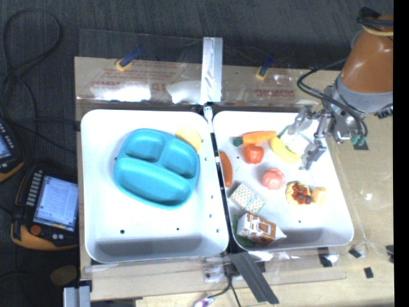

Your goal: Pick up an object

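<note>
My gripper (304, 141) hangs over the right bin's (332, 232) far right part, its two fingers spread open. A yellow banana (283, 149) lies just left of the fingers, its right end close to the gap; nothing is gripped. Around it lie an orange carrot (259, 136), a red tomato (254, 153), a pink round fruit (273, 178) and a pizza-like toy (304, 194). Nearer the front are a checkered packet (247, 198) and a small carton (255, 229).
The left bin (102, 235) holds a blue divided plate (156, 166) with a yellow piece (189, 137) at its far right corner. An orange sausage shape (225, 169) lies along the right bin's left wall. Cables run beside the arm at the right.
</note>
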`<state>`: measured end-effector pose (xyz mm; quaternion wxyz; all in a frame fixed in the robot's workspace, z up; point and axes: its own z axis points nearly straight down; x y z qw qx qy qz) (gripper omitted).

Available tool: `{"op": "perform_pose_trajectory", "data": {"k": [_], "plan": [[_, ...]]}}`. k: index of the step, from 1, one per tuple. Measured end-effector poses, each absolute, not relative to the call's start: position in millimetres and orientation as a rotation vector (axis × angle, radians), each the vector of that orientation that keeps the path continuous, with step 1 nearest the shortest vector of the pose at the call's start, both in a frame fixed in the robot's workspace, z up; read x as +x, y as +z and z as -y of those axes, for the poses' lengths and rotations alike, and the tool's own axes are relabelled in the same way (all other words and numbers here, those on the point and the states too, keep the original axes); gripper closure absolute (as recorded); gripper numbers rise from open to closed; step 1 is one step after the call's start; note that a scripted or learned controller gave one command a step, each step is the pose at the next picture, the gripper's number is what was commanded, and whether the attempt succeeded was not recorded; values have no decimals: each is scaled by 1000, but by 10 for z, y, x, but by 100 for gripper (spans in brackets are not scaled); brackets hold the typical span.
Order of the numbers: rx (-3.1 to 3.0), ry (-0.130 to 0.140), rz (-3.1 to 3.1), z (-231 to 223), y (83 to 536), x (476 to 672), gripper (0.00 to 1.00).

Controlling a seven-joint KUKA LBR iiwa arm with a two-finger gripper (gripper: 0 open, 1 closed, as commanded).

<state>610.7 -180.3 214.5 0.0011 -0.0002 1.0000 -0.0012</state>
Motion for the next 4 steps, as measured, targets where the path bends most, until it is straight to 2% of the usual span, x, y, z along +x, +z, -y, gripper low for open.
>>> {"op": "perform_pose_trajectory", "data": {"k": [1,2,3,4], "plan": [[480,-4,-3100,1594,1113,6151,0],[735,-21,-3062,1139,923,6306,0],[723,-16,-3040,1107,1025,6362,100],[734,0,-3051,162,1848,6599,100]]}}
